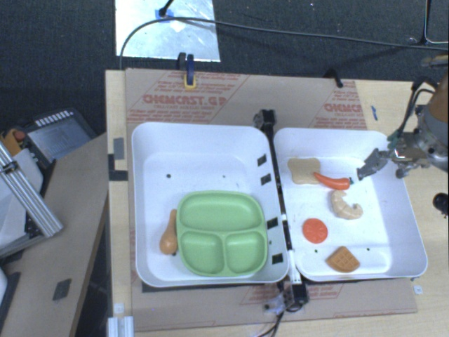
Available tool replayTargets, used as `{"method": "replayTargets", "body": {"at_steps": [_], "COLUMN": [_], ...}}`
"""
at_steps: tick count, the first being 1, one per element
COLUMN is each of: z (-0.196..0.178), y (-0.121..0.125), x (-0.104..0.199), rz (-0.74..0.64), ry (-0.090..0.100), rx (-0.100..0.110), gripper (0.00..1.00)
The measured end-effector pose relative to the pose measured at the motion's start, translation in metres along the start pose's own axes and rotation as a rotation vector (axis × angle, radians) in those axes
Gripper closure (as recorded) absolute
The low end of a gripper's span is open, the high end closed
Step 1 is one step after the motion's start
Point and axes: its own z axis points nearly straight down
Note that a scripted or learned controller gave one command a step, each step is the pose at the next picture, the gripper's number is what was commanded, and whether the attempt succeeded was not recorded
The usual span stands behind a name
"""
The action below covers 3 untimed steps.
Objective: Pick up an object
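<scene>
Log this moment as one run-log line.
pincer: over right bin, beside chili pepper | grip: unclear | left bin: green tray | pick: not done

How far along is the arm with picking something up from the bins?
Nothing looks picked yet. The gripper hangs low over the right bin, its tip by the red end of the orange chili-like piece, which lies on the bin floor. In hand: the approach. Left: grasping and lifting.

Dark carpet floor [56,41] surrounds wooden bench [116,104]. Reflective metal sheet [167,18] on floor behind bench; cable [316,35] beside it. Tan side table [63,209] left of bench.
</scene>
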Motion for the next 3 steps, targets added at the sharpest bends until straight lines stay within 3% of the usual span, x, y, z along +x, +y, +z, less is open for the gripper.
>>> {"method": "replayTargets", "body": {"at_steps": [1,3], "z": [-0.007,0.101], "y": [0.002,0.016], "x": [0.001,-0.006], "rz": [-0.003,-0.003], "ry": [-0.002,-0.001], "rx": [-0.012,-0.008], "gripper": [0.0,0.0]}}
